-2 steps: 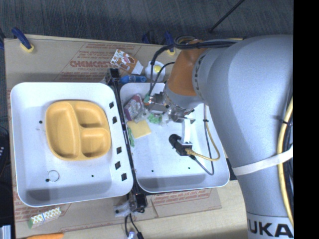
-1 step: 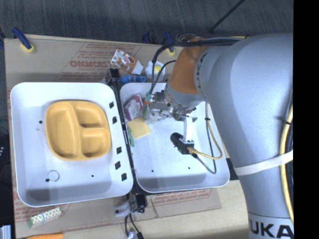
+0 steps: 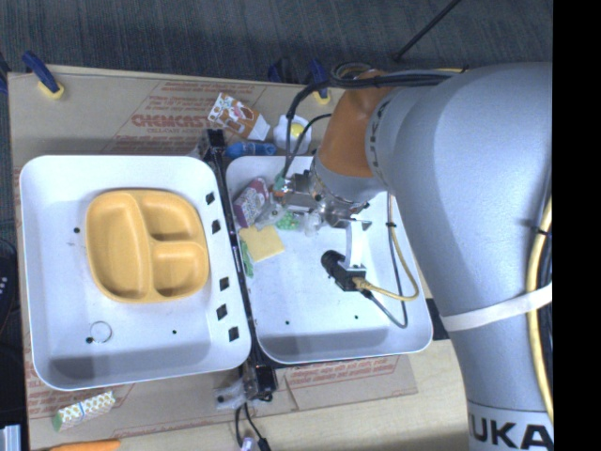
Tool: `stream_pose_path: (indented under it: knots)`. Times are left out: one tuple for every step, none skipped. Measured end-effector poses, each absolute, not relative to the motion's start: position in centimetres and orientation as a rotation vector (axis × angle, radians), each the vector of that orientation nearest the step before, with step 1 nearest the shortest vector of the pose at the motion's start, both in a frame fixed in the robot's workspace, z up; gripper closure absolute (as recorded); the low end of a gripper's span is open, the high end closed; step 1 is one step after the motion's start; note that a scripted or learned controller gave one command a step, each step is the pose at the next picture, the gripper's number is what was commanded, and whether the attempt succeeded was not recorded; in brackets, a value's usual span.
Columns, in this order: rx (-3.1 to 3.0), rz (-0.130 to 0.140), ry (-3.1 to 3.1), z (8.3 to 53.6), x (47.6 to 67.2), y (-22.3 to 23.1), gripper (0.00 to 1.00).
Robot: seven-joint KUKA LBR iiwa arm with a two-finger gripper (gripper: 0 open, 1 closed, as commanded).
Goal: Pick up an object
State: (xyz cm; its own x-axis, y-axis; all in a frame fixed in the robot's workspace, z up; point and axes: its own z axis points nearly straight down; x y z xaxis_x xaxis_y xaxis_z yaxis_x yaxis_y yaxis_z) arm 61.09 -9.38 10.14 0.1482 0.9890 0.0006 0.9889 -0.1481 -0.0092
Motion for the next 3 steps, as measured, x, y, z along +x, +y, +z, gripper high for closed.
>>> stream_pose_path:
  knots:
    - [-2.597, 0.033, -1.749, 9.1, 64.8, -9.9, 0.00]
    - [-2.866, 0.009, -1.272, 9.1, 62.2, -9.6, 0.00]
    - [-2.865, 0.009, -1.272, 9.1, 62.2, -9.6, 0.00]
